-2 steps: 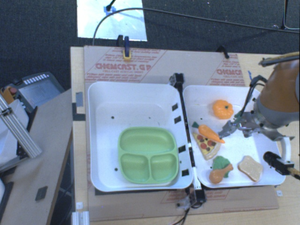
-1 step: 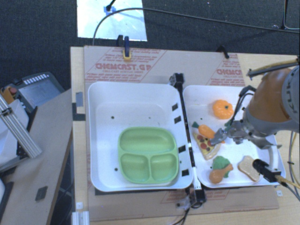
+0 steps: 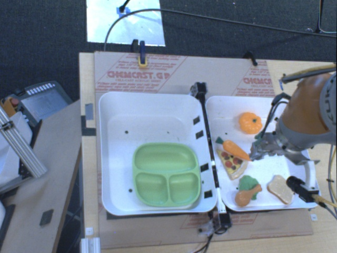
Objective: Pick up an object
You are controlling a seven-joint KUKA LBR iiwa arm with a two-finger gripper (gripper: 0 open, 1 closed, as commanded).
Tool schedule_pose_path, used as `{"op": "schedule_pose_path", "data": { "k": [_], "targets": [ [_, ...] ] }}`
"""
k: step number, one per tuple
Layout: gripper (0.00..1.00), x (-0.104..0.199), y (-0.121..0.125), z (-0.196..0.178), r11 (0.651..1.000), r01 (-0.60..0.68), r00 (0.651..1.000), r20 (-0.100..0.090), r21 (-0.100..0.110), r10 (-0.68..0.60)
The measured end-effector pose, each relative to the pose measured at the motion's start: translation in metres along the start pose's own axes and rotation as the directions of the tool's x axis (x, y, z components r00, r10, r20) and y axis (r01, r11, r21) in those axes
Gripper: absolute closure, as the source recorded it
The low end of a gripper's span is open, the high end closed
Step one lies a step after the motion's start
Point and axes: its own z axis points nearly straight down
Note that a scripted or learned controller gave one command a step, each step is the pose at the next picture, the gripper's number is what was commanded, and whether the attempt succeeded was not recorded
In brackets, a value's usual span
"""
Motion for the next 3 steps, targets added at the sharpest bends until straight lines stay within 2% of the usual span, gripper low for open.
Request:
{"op": "schedule_pose_path", "data": {
  "k": [1, 3],
  "targets": [
    [1.00, -0.008, 0.001, -0.046, 1.000, -0.001, 1.000, 0.001, -0.004, 0.001],
    [1.00, -0.004, 0.007, -0.134, 1.000, 0.005, 1.000, 0.001, -0.003, -0.005]
  ]
}}
